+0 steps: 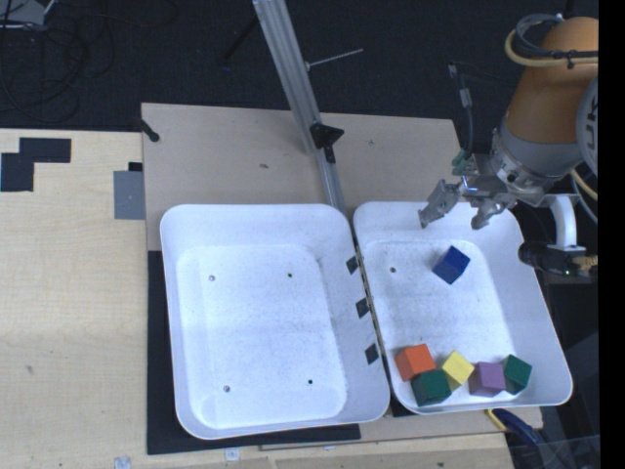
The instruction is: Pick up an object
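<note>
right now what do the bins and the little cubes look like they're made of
Bins: likely thin moulded plastic, white with a faint speckle and soft sheen, rounded rims and corners. Cubes, such as the blue one and the orange one: solid flat colours, matte, crisp edges; painted wood or plastic, which one is unclear.

I see a blue cube (451,264) lying alone, tilted; orange (415,360), yellow (457,367), purple (486,377) and two green cubes (431,388) cluster along the near wall.

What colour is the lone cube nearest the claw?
Blue cube, seen in the camera view.
</note>
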`<state>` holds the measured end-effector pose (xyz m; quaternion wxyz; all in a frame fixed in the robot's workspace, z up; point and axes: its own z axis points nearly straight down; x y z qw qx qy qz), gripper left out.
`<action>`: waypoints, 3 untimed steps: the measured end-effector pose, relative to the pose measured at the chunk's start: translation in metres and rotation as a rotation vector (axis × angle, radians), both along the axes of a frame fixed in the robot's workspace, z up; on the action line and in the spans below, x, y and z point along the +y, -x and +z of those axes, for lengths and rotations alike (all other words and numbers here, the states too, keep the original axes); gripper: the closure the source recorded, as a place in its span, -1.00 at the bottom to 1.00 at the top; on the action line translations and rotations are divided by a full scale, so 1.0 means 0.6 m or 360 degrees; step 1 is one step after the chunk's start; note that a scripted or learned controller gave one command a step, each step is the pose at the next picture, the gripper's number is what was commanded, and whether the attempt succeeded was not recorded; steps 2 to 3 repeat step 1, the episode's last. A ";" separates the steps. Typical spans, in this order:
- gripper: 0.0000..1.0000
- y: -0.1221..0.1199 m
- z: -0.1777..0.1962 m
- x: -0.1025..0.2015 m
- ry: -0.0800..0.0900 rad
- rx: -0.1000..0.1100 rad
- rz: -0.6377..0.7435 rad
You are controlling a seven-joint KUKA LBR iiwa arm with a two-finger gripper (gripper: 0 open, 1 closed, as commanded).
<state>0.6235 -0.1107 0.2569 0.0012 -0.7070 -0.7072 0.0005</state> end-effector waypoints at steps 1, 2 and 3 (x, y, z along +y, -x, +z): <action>-1.00 -0.062 -0.201 -0.111 0.0002 0.0007 -0.0004; -1.00 -0.062 -0.201 -0.111 0.0002 0.0007 -0.0004; -1.00 -0.062 -0.201 -0.111 0.0002 0.0007 -0.0004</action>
